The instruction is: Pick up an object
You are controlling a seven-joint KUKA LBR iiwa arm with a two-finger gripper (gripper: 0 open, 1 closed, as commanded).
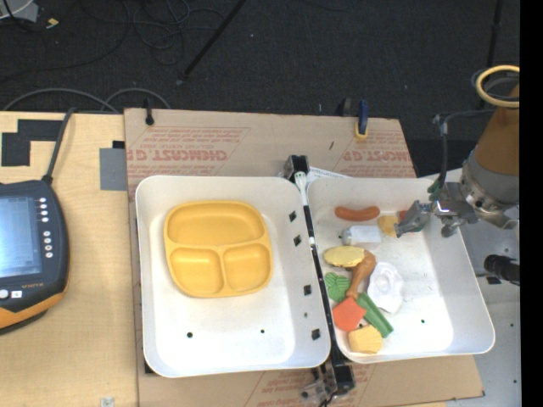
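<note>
Lowest in the frame, the right bin [475, 329] holds a cluster of toy foods: one yellow wedge [366, 339], one orange piece [348, 315], two green pieces, one drumstick [362, 271], one yellow slice [344, 256], one white lump [387, 283] and, higher up, one sausage [357, 213]. All look light, hard and slick, so the sausage, lying apart, seems easiest to pinch across its middle. The pincer [413, 219] hovers right of it; whether spread I cannot tell, and the left bin [153, 312] carries one yellow tray [218, 248].

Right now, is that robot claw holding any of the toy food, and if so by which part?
Nothing is held. The gripper hangs over the right bin beside a small yellow piece, with nothing visible between its fingers.
</note>
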